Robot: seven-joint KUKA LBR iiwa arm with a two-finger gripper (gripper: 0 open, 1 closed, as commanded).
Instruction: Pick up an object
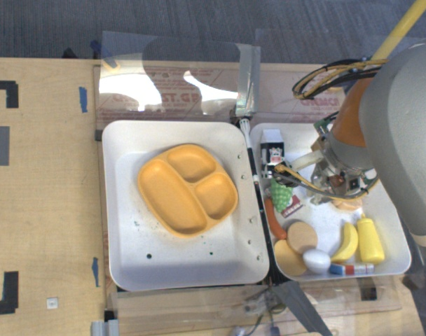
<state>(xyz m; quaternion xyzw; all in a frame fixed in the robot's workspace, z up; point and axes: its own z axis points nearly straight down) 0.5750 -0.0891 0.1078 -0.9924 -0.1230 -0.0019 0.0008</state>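
Note:
My gripper [324, 185] hangs low over the middle of the right bin [397, 256], below the orange wrist band and a tangle of cables. Its tip is hidden by the wrist hardware. Around it lie several toy foods: a green piece [282, 193] just to its left, a red-and-white packet [293, 204], an orange carrot [272, 219], two tan round discs [301, 234], a white egg [316, 260], a banana [347, 241] and a yellow bottle [370, 239]. Nothing can be seen held.
The left bin [122, 250] holds an orange three-section plate [188, 189]. A small black-and-white box [272, 151] sits at the right bin's far left corner, and a marker [351, 268] lies along its near wall. The grey arm covers the bin's right side.

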